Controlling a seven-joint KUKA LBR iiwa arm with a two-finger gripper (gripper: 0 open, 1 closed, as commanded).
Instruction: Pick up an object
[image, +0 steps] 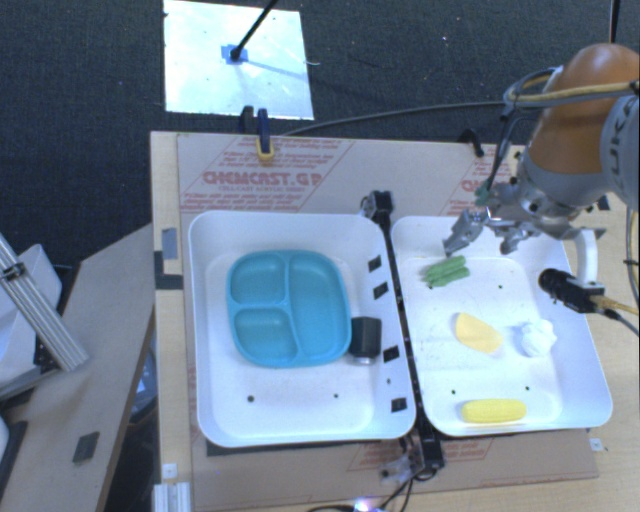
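Arm (585, 120): cut off at right edge. Black object (365, 338): beside blue tray (288, 305), identity too small to tell.

- You can read one printed text: "CHEMCAST GP" in red capitals, on the clear protective sheet (262, 180) lying on the bench behind the left bin (205, 300)
- You will find the same red lettering repeated on that sheet near the right bin (600, 395), but there it is cut off and not legible
- You have no other legible labels, numbers or signs on the bins or the items
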